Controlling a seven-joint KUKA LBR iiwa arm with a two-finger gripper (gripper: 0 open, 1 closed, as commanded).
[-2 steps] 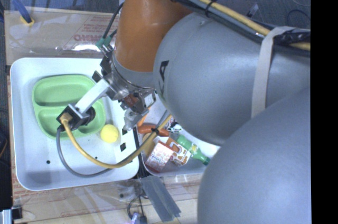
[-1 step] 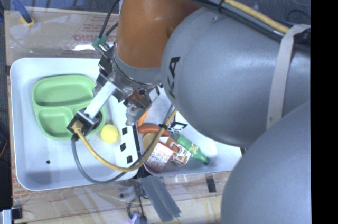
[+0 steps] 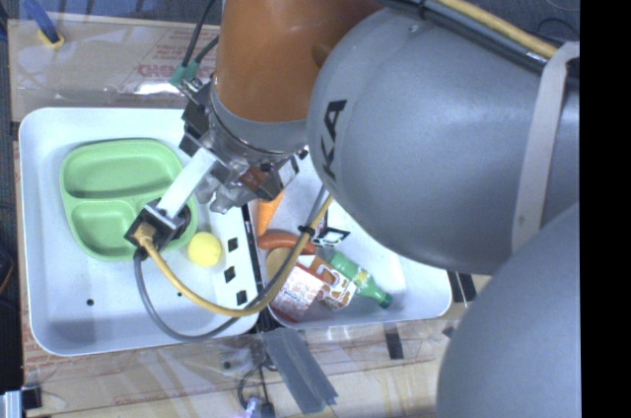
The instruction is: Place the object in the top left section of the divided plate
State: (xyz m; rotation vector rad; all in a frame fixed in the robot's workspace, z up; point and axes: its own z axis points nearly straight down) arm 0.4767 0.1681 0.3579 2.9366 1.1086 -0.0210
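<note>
Plainly, the arm (image 3: 394,110) crowds the middle of the camera view, its orange band above the wrist hanging over the seam between the two white bins. The green divided plate (image 3: 113,194) lies in the left bin (image 3: 39,308), with a yellow ball (image 3: 204,250) on the bin floor just beside the plate's lower right corner. The gripper (image 3: 229,191) sits low over the bin divider, near the plate's right edge; its working end is buried under the wrist hardware, so I cannot tell how the jaws stand or whether anything is between them.

Which item is the task's object is not certain; the yellow ball is perhaps the likeliest candidate, and it rests outside the plate, so the placement looks not yet done.

Risks from here: the yellow cable (image 3: 173,293) loops across the left bin floor close to the ball and could nudge it as the arm moves. The ball would roll readily if released above the plate's shallow rim.

In the right bin lie a green bottle (image 3: 360,280), an orange carrot-like piece (image 3: 266,209) and a snack packet (image 3: 315,293) whose print is too blurred to read. Black letters "KA" show on the grey arm casing.
</note>
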